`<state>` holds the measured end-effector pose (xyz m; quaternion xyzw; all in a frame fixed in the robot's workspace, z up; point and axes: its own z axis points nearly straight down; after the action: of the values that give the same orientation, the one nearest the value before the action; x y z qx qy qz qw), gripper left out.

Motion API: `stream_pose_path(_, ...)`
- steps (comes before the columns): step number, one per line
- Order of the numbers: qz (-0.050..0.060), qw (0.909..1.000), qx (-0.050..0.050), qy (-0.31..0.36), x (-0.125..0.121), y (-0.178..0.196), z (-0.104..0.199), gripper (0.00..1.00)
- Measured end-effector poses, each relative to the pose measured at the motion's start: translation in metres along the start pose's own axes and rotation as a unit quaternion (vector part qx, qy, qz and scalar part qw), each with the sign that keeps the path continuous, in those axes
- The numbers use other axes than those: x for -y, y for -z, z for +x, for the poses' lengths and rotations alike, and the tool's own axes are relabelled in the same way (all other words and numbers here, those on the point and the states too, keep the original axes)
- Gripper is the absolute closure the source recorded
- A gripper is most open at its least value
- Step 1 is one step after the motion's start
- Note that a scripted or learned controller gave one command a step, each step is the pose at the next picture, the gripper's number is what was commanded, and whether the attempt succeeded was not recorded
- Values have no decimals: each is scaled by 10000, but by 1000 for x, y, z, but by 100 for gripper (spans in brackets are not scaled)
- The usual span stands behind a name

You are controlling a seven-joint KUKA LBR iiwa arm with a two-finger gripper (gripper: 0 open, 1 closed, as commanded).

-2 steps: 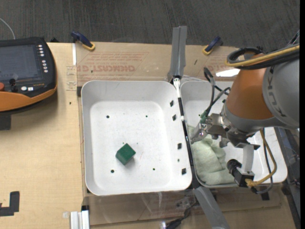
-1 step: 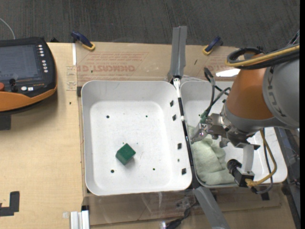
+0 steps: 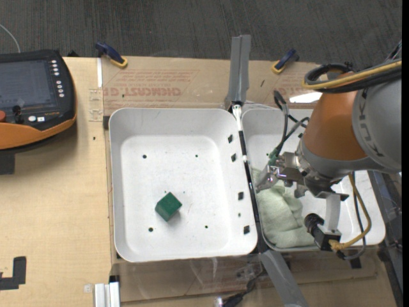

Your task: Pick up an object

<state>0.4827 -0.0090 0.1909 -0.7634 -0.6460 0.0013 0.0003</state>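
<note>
Grey and orange, the arm comes in from the right side of the frame and bends down over the right bin. Its gripper is low at the left part of this bin, just above a pale green cloth. If the gripper is spread or pressed together, I cannot tell, because the wrist and the cables cover most of it. Nothing can be seen held by it.

The cloth is crumpled and lies in the lower left part of the right bin, against the wall that is next to the other bin. Black and yellow cables hang from the arm at the lower right.

In the left bin, well apart from the gripper, lies a small green block. It is dark green, looks like a cube with clear edges, and is turned a little so that one corner points down in the frame. It rests alone on the white floor of the bin, in the lower middle part, near some small dark dots.

Both bins stand on a brown bench. A grey bar rises at the upper middle, where the two bins meet. Two clamps, blue with orange tips, sit at the top edge of the bench, one at the upper left and one at the upper right. At the left edge of the frame lies a control tablet with a dark screen and an orange body.
</note>
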Motion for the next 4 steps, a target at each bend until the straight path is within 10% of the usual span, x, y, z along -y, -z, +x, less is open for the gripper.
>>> stream_pose_path(4,5,9979,2,-649,2,0,2,0)
